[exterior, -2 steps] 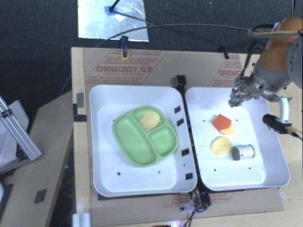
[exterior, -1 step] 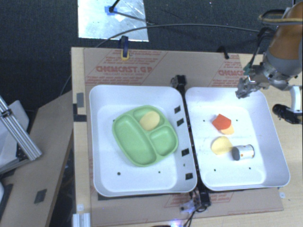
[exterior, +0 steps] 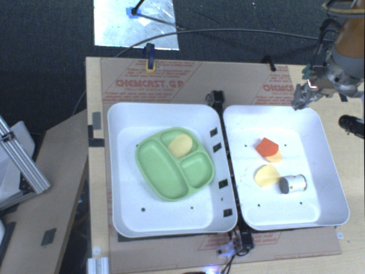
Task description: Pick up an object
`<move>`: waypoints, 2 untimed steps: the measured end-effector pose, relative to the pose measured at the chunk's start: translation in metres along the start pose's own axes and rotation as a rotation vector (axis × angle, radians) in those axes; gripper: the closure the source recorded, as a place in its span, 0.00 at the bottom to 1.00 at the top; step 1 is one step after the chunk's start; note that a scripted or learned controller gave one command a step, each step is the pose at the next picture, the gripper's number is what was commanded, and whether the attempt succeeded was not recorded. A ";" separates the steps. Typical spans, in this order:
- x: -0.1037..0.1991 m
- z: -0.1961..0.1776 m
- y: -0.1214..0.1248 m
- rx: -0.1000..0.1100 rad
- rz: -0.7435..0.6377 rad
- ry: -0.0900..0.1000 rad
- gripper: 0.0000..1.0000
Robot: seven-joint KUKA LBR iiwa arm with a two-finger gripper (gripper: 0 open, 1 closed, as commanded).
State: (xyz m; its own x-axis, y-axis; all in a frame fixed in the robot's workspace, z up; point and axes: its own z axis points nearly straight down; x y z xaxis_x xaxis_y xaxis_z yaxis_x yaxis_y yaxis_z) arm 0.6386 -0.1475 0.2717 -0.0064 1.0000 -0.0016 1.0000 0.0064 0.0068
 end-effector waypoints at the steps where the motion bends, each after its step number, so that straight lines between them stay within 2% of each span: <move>1: 0.059 0.000 0.007 0.004 -0.003 0.002 1.00; 2: 0.108 0.021 0.014 0.006 -0.003 0.003 1.00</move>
